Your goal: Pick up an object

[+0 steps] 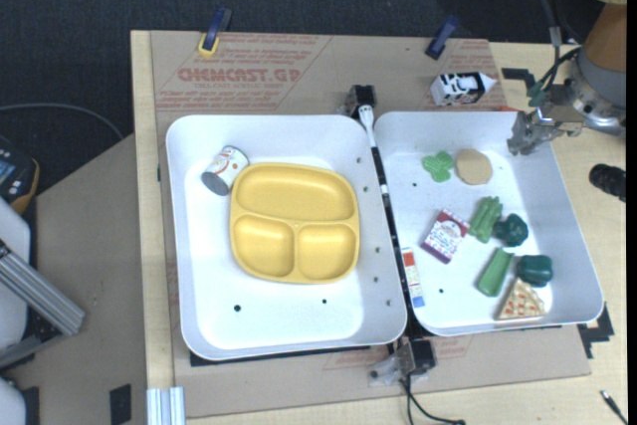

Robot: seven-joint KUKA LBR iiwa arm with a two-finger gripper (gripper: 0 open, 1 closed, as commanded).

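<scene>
Overhead, the surface [249,65] carries two shallow white bins side by side. The left bin [199,314] holds a yellow divided plate [295,219], with a small cup [225,169] lying on its side just beside the plate's upper-left corner. The right bin [567,214] holds the smaller items: a tan round piece [474,167] next to a green leafy piece [437,165] near the far wall; a small red-and-white packet [444,236] in the middle; two green stick-shaped pieces [486,219] [494,272]; two dark green pieces [513,230] [534,267]; and a pizza-slice piece [521,301] by the near rim. A black-and-white block [462,88] rests on the surface beyond the right bin. The claw [526,136] hangs over the right bin's far right corner, apart from every item; whether it is spread or pressed together cannot be told.
</scene>
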